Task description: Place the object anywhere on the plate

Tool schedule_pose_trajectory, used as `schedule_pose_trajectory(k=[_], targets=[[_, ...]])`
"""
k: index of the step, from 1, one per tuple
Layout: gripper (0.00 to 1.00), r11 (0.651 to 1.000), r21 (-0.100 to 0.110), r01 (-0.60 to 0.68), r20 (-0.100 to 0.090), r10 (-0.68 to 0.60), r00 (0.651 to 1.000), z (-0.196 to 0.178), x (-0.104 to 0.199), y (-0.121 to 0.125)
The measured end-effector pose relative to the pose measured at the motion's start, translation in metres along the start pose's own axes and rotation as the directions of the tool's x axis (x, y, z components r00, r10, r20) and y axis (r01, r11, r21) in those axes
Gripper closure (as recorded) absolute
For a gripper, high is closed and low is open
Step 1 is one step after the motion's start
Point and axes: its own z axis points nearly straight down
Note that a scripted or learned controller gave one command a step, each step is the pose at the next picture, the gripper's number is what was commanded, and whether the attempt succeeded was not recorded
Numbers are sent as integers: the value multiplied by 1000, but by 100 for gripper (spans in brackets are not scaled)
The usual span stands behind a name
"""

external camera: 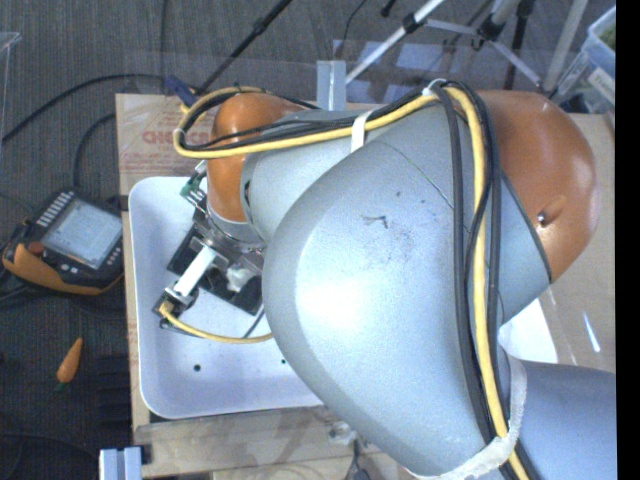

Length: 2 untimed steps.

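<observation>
Grey arm (yellow cable along it) across white bin.

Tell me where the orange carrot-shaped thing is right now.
The orange carrot-shaped thing lies on the dark floor at the camera view's left, outside the white bin, just below the teach pendant.

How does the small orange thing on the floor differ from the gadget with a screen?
The orange thing is far smaller, slim and tapered; the gadget is broad and blocky. The orange thing is plain; the gadget has a pale screen. Both lie on the dark floor.
</observation>
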Motion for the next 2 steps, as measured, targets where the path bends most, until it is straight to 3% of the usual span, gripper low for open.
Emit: schedule_pose_trajectory(k=[1,2], targets=[[100,953,30,303,30,-304,952,10,29,19],[100,845,1,534,1,-534,845,-63,-11,61]])
